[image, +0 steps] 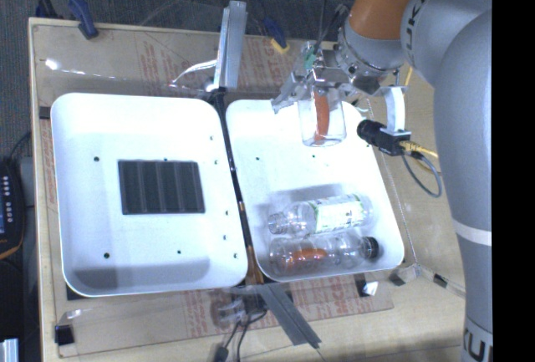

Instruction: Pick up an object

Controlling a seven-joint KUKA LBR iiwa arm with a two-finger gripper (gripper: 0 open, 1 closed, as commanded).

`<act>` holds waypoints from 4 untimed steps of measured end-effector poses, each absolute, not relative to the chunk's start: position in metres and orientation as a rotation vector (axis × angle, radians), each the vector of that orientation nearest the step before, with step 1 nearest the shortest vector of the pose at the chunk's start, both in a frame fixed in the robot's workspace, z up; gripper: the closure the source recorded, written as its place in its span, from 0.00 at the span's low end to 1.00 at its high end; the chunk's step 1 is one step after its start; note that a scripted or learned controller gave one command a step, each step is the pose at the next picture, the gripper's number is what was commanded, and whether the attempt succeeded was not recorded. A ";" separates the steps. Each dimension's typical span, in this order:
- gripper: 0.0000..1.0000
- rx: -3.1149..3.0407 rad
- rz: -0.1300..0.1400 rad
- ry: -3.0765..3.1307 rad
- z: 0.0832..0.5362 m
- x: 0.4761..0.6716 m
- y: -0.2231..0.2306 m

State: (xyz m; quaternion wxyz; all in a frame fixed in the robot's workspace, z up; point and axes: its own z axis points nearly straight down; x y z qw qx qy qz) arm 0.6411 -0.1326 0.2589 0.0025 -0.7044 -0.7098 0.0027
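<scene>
Pincer (pixel 320 98) grasping one clear plastic cup with an orange streak (pixel 323 119) above the right white bin (pixel 251 185), two clear plastic bottles (pixel 322 216) lying inside it, one dark ribbed panel (pixel 161 186) in the left white bin (pixel 75 151)

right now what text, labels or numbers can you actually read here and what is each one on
"KU": grey letters on the arm's wrist link, cut off by the arm's curve.
"KU": partial letters on the arm's lower link, cut off at the bottom of the view.
Red print on the brown bench sheet: too faint and small to read.
Green and white label on the upper clear bottle: blurred, unreadable.
Lower bottle: no legible text.
</scene>
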 end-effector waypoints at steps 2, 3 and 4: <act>0.00 -1.625 0.003 -2.689 0.345 0.657 -0.209; 0.00 -2.051 0.005 -2.373 0.173 0.641 -0.210; 0.00 -1.914 0.003 -2.489 0.192 0.657 -0.209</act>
